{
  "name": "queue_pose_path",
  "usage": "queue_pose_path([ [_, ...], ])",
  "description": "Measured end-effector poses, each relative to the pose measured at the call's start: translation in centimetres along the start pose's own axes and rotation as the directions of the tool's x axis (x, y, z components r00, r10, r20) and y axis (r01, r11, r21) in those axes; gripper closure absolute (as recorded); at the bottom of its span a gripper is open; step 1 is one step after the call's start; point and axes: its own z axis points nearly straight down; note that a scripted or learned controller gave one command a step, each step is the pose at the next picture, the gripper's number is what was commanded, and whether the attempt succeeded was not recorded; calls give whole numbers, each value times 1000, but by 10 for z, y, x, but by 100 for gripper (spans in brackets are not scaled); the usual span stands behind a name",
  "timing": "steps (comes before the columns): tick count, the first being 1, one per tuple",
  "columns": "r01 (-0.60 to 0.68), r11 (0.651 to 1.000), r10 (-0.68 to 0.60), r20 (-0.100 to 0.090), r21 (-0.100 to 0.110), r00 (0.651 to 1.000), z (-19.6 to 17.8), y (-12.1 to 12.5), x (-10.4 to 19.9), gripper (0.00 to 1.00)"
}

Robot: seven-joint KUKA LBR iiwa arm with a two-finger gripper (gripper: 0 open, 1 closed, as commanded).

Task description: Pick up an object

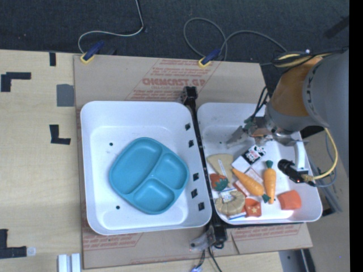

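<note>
My gripper [247, 132] hangs over the back half of the right bin [215, 120], just above the pile of toy food. Directly below it in the view lie a small black-and-white piece [256, 153] and a white card [241, 164]. Two orange carrots [248, 181] [269, 183] lie side by side nearer the front. A red block [289, 199] sits in the front right corner. A round biscuit [229, 203], a red tomato piece [253, 207] and a red pepper piece [218, 181] lie at the front left. I see nothing held by the gripper.
The left bin [96, 123] holds a blue divided plate [148, 174]. A black divider [195, 146] runs between the bins. The grey arm with its orange band [295, 89] covers the right bin's far right corner. Cables [215, 38] trail behind the bins.
</note>
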Motion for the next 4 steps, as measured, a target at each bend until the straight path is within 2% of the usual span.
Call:
queue_pose_path([
  [1, 3, 1000, -3, 2, -10, 1000, 0, -2, -1, 0],
  [2, -2, 999, 2, -8, 32, 1000, -120, 39, -78, 0],
  [3, -1, 999, 1, -13, 39, 1000, 8, 12, -32, 0],
  [4, -2, 1000, 2, -10, 29, 1000, 16, -33, -37, 0],
])
